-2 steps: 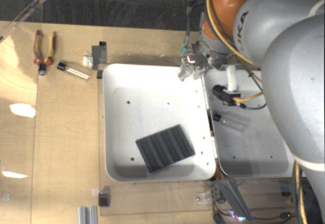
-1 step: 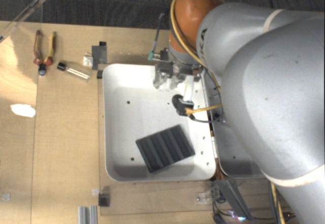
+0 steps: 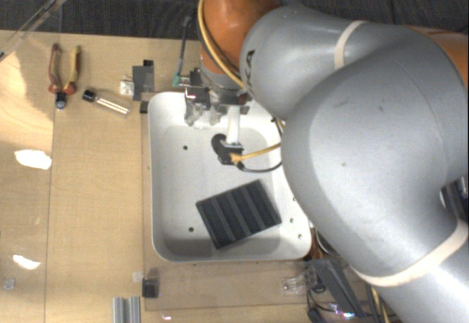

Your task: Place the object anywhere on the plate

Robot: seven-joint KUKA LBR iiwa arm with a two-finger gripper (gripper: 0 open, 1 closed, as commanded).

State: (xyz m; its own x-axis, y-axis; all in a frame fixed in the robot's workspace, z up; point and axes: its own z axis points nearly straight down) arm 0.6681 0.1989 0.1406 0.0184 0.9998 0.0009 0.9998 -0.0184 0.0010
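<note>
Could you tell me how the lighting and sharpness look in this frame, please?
In the camera view, bright glare patches lie on the wooden bench at left; the arm looms large and slightly soft, with broad highlights; the white bin is evenly lit, and the dark ribbed plate stays crisp.

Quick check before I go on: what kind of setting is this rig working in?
Likely a robotics lab bench: a shallow white bin fixed to a light wooden benchtop, red-handled pliers lying nearby, and a large grey robot arm reaching over it.
</note>
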